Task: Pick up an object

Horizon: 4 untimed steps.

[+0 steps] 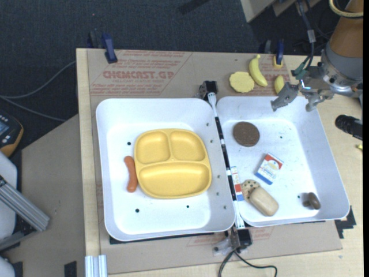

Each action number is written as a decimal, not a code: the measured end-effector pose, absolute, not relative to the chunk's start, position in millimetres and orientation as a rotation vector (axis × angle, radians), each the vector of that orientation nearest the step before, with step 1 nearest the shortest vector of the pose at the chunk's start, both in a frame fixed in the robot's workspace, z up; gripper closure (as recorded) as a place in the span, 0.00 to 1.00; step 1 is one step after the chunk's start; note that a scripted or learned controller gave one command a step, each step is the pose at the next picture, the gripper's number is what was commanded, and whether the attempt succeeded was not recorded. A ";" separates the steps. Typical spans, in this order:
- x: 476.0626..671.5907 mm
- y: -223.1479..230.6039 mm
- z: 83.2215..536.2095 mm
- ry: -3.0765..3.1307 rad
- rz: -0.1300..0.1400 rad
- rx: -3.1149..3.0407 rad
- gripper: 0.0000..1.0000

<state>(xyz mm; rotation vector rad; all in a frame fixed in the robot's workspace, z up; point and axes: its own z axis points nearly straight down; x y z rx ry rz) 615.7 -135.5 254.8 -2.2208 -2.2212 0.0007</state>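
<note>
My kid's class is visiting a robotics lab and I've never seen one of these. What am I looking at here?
One camera looks down at a slant on a bench. The robot arm reaches in from the right; its gripper hangs open over the right bin's top edge, holding nothing. That bin holds a brown disc, a small carton, a cookie, a bread roll and a small dark lump. The left bin holds a yellow divided tray with a toy sausage beside it. A toy banana lies outside on the board.
</note>
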 end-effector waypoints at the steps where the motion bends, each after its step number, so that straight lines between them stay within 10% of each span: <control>1: 599.9 -109.2 77.9 -2.217 0.005 -2.215 0.00; 2: 628.1 -154.5 85.1 -2.223 -0.001 -2.227 0.00; 3: 628.0 -152.2 95.7 -2.224 -0.003 -2.225 1.00; 4: 664.4 -96.3 85.2 -2.217 0.026 -2.211 1.00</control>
